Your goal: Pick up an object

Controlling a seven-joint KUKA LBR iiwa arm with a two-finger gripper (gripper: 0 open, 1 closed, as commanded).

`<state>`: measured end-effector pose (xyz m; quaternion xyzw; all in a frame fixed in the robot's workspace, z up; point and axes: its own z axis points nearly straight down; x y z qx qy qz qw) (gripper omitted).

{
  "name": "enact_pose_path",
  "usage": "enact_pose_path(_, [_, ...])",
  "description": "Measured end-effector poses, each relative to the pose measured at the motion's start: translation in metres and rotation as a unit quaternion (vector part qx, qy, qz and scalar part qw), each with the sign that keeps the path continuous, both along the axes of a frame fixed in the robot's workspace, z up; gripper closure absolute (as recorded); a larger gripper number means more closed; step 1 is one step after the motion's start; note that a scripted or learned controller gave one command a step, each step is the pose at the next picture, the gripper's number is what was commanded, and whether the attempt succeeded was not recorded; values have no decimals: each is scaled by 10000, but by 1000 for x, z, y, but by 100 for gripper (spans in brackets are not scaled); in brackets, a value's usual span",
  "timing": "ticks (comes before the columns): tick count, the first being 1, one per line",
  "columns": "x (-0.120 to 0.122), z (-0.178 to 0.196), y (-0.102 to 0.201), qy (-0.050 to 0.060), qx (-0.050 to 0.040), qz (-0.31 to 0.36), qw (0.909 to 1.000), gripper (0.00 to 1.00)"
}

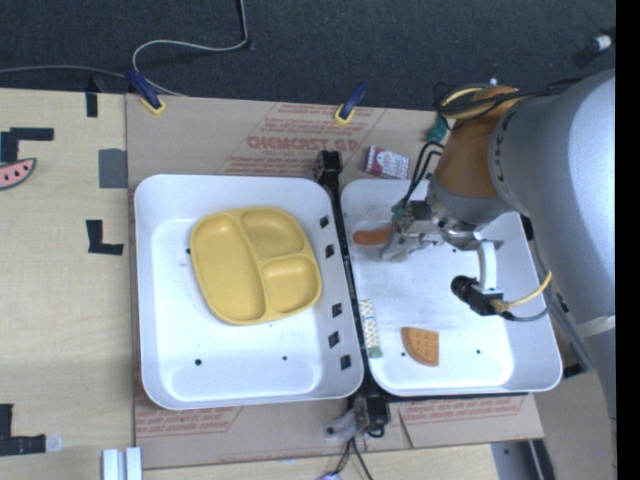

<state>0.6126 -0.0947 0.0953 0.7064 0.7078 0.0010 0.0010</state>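
Note:
In the right white bin (520, 368) an orange sausage-shaped piece (370, 235) lies near the upper left corner. My gripper (398, 244) reaches down just right of it, its fingertips close to or touching the piece's right end. A tan waffle-like piece (421, 345) lies near the bin's front. The grey arm with its orange band (470, 158) covers the bin's upper right.
The left white bin (170, 358) holds a yellow divided plate (256, 263). A small red and white packet (385, 162) lies on the cardboard behind the right bin. Black clips sit along the seam between the bins. A yellow cable loops by the arm's wrist.

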Motion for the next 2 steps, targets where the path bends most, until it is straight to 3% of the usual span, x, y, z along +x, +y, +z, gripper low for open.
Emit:
enact_pose_path(1, [0,0,0,1,0,0,10000,0])
enact_pose_path(2, [-12,-9,-1,-7,-10,-1,10000,0])
